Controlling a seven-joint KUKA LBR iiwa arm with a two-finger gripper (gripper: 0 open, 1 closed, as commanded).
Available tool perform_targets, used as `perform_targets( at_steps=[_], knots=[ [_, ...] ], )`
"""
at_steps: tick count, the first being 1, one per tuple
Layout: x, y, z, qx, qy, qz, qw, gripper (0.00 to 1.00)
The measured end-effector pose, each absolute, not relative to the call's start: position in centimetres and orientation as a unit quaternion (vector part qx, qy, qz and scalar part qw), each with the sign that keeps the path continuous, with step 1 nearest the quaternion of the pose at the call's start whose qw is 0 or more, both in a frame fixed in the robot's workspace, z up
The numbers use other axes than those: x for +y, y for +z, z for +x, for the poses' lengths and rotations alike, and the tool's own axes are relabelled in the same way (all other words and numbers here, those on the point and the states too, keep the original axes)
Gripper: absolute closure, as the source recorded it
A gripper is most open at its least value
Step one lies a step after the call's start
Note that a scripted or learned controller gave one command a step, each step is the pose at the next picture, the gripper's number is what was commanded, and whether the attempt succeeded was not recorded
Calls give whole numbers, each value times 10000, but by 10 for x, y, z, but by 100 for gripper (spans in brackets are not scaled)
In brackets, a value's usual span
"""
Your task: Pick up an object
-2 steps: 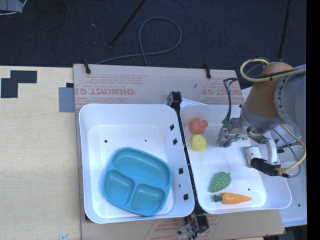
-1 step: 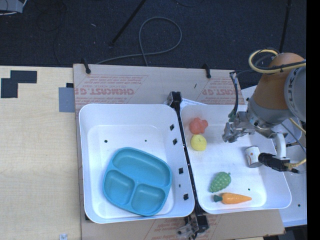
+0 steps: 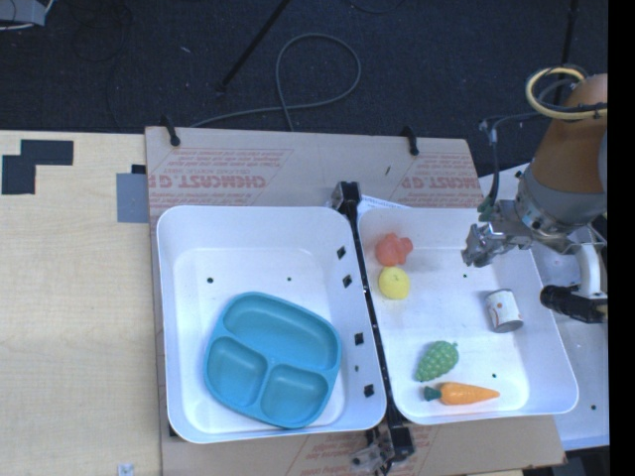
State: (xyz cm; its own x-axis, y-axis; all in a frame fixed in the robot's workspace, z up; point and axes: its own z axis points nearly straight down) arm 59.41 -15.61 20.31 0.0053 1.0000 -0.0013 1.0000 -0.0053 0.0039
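Left bin (image 3: 189,256) holds a blue divided tray (image 3: 273,358); right bin (image 3: 556,385) holds an orange-red toy (image 3: 393,249), a yellow ball (image 3: 394,284), green grapes (image 3: 437,360), a carrot (image 3: 466,394) and a small white cylinder (image 3: 504,309). Gripper (image 3: 480,245) hovers at the right bin's upper right, nothing between its fingers; cannot tell whether they are apart. Best bet: the cylinder, nearest; centre above, descend straight.
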Motion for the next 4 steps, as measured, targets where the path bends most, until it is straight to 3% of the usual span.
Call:
perform_targets(
  at_steps=[1, 4],
  knots=[
    [-158, 219, 594, 7060, 2, 7083, 2, 100],
    [2, 239, 603, 7088, 2, 7054, -14, 100]
  ],
)
